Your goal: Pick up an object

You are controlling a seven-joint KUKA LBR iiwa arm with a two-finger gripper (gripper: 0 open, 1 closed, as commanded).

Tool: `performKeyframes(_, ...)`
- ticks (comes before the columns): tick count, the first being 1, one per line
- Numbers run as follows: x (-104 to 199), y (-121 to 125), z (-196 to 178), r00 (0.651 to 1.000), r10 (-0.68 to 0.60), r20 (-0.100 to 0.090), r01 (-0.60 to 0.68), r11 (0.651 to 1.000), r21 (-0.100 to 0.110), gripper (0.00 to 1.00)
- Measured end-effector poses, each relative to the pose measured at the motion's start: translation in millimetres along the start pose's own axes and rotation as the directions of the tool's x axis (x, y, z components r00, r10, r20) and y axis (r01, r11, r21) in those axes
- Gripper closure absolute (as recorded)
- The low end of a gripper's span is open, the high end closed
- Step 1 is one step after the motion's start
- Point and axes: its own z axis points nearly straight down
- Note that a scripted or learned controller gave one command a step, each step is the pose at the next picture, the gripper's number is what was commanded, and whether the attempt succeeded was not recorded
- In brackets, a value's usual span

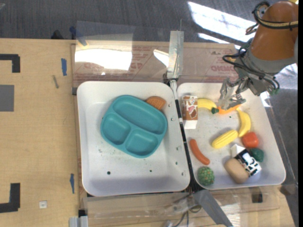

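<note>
wooden bench top carries two shallow white bins side by side, with a clear upright divider behind their shared edge. left bin holds a teal divided plate, tilted, with a brown bread roll touching its upper right rim.

right bin holds the toy food: a small carton against the left wall, a banana just beside it, an orange carrot, a second banana, a corn cob, a red pepper, a red sausage, a green broccoli head, a tan potato-like piece, a black-and-white toy and a dark green piece near the right wall.

arm reaches in from the right, orange band at top. gripper hangs at the far end of the right bin, fingertips right above the carrot, close to touching. fingers appear slightly parted; nothing seen between them. carrot lies on the bin floor between the two bananas.
</note>
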Motion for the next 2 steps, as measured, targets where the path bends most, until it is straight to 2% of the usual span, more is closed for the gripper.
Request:
performKeyframes(1, 30, -52, 83, 0.887, -0.462, 0.008, 0.462, 0.887, 0.014, 1.00)
performKeyframes(2, 61, -48, 85, 0.567, -0.824, 0.003, 0.824, 0.567, 0.010, 1.00)
